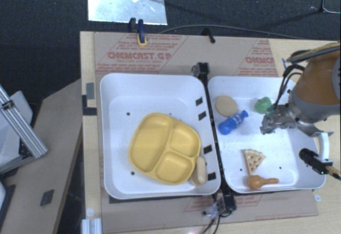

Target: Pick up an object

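The right bin (282, 171) holds a tan round cookie (226, 105), a blue bottle (232, 122) lying on its side, a green object (263, 104), a pizza slice (253, 160) and an orange drumstick-like piece (260, 180). My gripper (269, 124) hangs over the right bin's middle right, just below the green object and right of the blue bottle. Nothing shows between its fingers.
The left bin (120, 121) holds a yellow sectioned tray (165, 147) with a beige bread-like piece (200, 170) at its lower right edge. A black divider (210, 131) runs between the bins. The arm's orange band (319, 81) rises at the right.
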Robot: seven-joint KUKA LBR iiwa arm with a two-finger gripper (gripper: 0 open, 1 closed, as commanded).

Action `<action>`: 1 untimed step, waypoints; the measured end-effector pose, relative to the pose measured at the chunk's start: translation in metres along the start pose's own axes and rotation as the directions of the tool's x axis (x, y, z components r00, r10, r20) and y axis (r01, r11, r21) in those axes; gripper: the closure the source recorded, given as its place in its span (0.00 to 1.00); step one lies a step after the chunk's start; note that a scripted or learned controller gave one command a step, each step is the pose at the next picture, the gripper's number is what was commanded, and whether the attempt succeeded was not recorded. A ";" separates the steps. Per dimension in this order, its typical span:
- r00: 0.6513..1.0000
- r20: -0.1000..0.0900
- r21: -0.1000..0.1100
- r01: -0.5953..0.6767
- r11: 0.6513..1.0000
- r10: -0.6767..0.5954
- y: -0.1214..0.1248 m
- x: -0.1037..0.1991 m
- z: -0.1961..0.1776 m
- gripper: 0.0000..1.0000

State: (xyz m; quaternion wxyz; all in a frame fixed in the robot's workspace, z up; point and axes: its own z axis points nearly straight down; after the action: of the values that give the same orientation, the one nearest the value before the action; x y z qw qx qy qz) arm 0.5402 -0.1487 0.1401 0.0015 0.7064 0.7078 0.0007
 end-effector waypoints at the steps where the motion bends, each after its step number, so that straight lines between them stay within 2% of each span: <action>1: 1.000 0.001 -0.003 0.002 1.000 -0.002 0.008 -0.002 -0.045 1.00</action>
State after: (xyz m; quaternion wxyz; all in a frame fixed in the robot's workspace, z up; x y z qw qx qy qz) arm 0.5477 -0.1508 0.1854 0.0030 0.7057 0.7085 0.0017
